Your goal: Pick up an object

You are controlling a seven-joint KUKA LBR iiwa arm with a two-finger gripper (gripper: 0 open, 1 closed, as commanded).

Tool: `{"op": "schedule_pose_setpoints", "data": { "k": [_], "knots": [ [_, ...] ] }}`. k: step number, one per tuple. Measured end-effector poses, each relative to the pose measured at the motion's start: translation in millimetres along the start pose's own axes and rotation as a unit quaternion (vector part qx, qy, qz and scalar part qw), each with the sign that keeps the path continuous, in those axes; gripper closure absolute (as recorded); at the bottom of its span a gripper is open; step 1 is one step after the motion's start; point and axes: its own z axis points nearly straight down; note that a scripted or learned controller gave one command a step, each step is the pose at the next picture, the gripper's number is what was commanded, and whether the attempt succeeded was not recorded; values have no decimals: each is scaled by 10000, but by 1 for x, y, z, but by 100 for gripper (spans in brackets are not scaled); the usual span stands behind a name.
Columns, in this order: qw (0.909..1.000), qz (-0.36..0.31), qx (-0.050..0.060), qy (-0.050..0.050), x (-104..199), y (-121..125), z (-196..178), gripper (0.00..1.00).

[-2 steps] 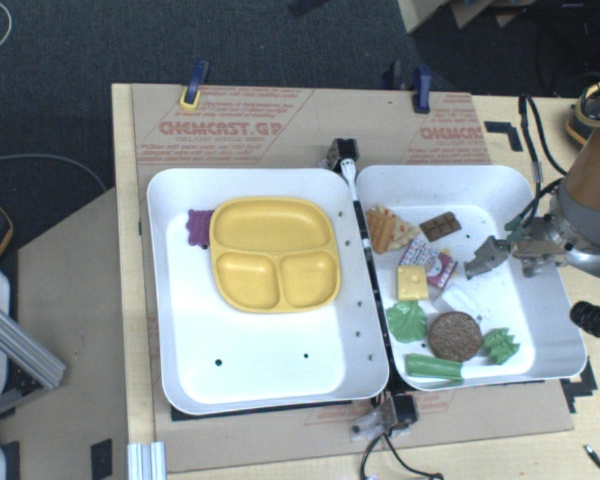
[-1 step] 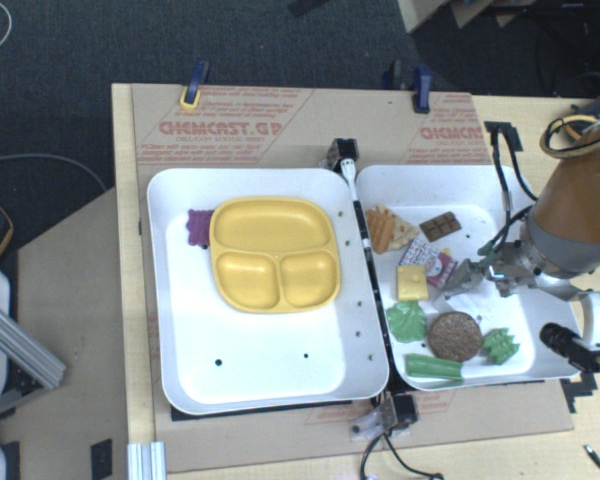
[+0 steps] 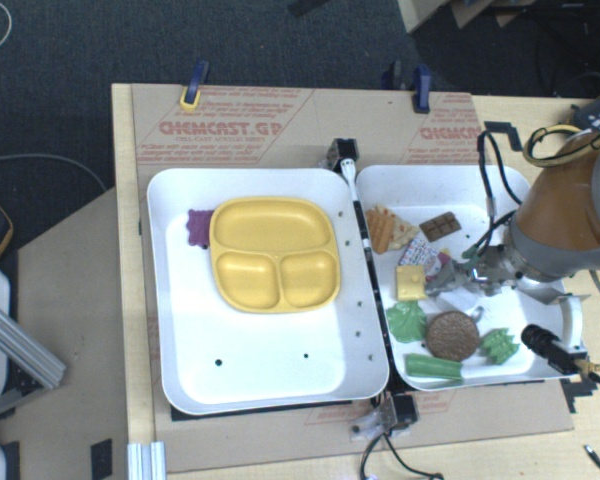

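Observation:
The right bin [image 3: 450, 183] holds several toy foods: a pizza slice [image 3: 388, 230], a brown chocolate piece [image 3: 440, 226], a yellow cheese block [image 3: 411, 282], a green leafy piece [image 3: 405, 321], a round brown patty [image 3: 452, 335], a green broccoli piece [image 3: 498, 345] and a green pickle [image 3: 432, 366]. My gripper [image 3: 448, 278] reaches in from the right, low over the middle of this bin. It sits just right of the cheese block and above the patty, by a small pink-and-white item [image 3: 435, 262].
The left bin [image 3: 260, 358] holds a yellow divided plate [image 3: 275, 251] with a purple object [image 3: 198, 226] at its left edge. The arm's orange band [image 3: 565, 208] hangs over the right bin's right side. Cables [image 3: 495, 168] trail near its far corner.

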Motion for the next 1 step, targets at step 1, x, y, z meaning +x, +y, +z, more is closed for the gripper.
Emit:
{"op": "schedule_pose_setpoints", "data": {
  "k": [1],
  "knots": [
    [10000, 18, 78, -58, -4, -8, -2, 100]
  ]
}}
